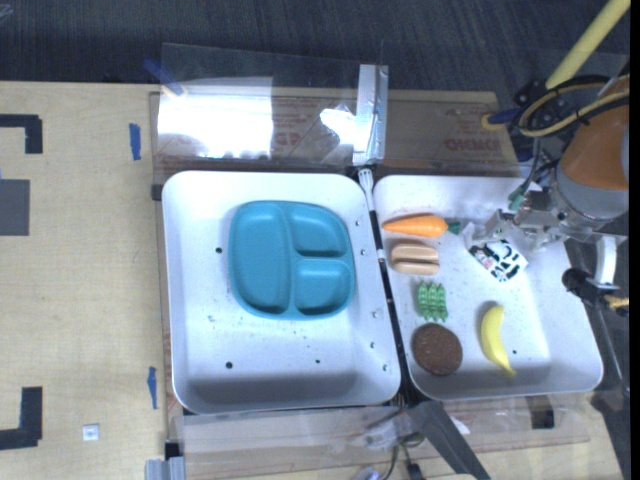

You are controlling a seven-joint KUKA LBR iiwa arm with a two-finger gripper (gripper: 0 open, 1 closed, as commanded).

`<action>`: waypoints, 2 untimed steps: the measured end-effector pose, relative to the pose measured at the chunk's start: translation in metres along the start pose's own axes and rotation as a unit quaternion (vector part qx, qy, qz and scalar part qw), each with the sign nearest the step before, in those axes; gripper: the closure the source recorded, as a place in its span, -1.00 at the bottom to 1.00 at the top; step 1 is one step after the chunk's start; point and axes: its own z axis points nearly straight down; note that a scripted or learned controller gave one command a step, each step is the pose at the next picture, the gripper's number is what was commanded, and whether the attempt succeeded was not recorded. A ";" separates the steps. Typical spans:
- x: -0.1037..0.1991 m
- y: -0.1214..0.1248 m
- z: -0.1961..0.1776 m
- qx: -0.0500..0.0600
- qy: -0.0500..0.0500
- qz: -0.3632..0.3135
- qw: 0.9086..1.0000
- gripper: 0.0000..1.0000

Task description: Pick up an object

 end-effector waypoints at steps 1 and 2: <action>0.050 -0.020 0.022 0.006 -0.001 -0.032 0.999 -1.00; 0.048 -0.018 0.010 0.003 -0.002 -0.031 1.000 1.00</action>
